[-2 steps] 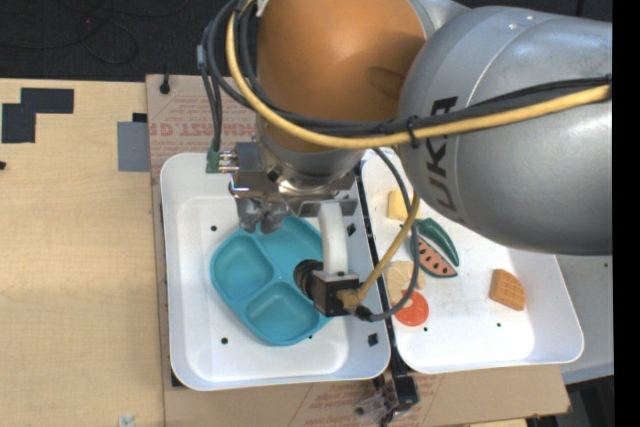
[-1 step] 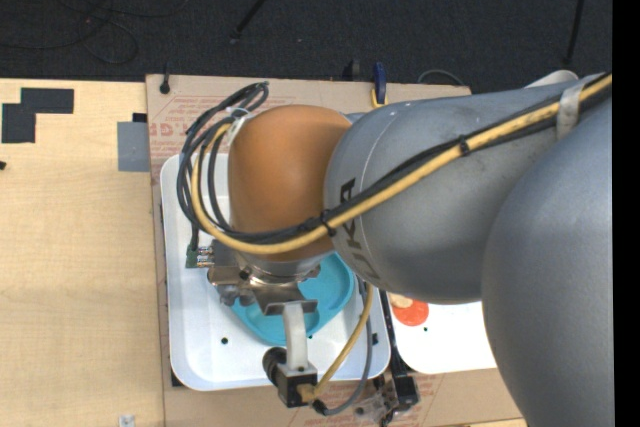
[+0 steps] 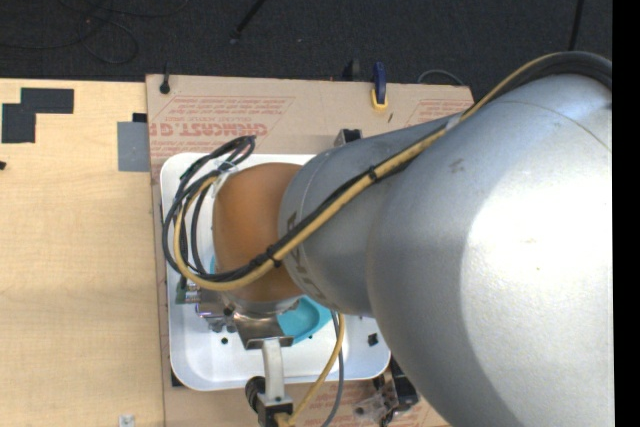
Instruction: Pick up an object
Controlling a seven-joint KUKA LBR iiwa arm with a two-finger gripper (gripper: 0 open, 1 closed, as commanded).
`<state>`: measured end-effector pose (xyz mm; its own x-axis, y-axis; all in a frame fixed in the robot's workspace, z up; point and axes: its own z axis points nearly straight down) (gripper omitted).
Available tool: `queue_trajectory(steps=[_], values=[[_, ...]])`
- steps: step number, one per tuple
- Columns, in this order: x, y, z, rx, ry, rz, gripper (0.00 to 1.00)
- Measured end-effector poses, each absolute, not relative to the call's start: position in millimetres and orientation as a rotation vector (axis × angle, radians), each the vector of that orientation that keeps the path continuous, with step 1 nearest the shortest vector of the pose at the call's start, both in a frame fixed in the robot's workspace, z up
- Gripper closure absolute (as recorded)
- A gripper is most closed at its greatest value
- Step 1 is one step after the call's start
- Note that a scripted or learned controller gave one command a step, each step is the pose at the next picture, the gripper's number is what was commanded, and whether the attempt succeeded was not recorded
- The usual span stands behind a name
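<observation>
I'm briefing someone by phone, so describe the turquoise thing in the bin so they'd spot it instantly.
Find the white bin under the big grey arm. Just below the arm's orange band, near the bin's front edge, a turquoise object peeks out, partly hidden, the one bright blue-green thing there.

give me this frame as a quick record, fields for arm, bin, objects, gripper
arm: grey arm with orange band, reaching from the right over the bin
bin: white bin, mostly covered by the arm
objects: one turquoise object partly seen under the wrist; kind unclear
gripper: hidden below the wrist, grasp cannot be judged
cables: black and yellow, looped beside the band
</observation>
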<state>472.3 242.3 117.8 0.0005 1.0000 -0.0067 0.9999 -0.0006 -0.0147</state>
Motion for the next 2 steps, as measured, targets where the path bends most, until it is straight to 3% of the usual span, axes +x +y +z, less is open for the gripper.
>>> queue_trajectory(steps=[1, 2], values=[[477.9, 243.8, 277.6, -2.223, -2.224, -0.019, 1.0], [516.5, 178.3, 206.2, -2.228, -2.212, 0.017, 1.0]])
